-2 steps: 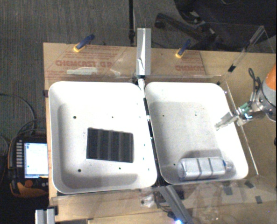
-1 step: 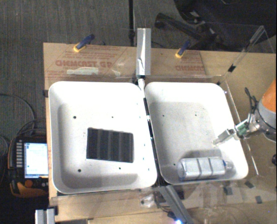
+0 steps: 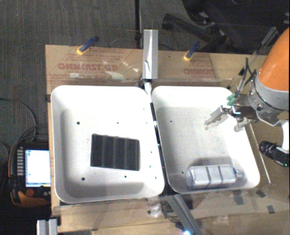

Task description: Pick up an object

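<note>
The grey arm with the orange band is reaching in from three o'clock, and its two-finger gripper (image 3: pixel 225 119) is hanging over the upper part of the right shallow white bin (image 3: pixel 184 96), likely held high so it can travel freely before a descent. The jaws are standing wide apart, one finger pointing toward nine o'clock and the other lying nearer the arm, with bare bin floor showing between them; they are gripping nothing.

The silvery, ribbed, rounded pack (image 3: pixel 214 176) is lying on its side along the six o'clock wall of the right bin, probably resting where the floor curves up to the rim. From the jaws it is sitting toward six o'clock, well apart from them.

In the left shallow white bin (image 3: pixel 61 102), a flat black rectangular ribbed slab (image 3: pixel 115 152) is lying near the middle, at about eight o'clock from the jaws and farther off, across the divide between the bins.

Both bins are sitting side by side on the desk (image 3: pixel 105 65), which keeps the objects contained within reach of the arm.
</note>
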{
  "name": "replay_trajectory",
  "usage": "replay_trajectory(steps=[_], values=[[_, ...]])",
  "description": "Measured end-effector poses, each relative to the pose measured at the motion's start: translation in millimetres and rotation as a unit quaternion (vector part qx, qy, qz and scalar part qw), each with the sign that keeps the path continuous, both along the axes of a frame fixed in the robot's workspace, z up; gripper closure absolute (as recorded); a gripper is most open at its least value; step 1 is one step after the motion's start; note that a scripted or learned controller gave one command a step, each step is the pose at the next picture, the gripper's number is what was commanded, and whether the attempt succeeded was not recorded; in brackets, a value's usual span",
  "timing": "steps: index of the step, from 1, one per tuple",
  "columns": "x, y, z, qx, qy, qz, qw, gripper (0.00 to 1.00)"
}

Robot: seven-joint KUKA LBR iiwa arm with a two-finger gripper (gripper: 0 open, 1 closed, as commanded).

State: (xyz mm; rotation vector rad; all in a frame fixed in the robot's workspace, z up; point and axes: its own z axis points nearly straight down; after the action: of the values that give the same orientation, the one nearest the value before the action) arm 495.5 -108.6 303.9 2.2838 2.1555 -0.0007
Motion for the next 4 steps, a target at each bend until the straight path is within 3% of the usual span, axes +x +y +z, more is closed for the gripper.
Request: replay_trajectory(steps=[1,2,3,4], values=[[11.1,10.6,41.5,-0.0008,0.000,-0.100,0.9950,0.00],[-8.3,-25.2,-53.1,0.0003,0.001,-0.010,0.9999,0.00],[-11.4,-48.3,-14.1,-0.0001,0.001,0.006,1.0000,0.00],[-11.5,-68.5,-84.8,0.0007,0.001,0.048,0.9988,0.00]])
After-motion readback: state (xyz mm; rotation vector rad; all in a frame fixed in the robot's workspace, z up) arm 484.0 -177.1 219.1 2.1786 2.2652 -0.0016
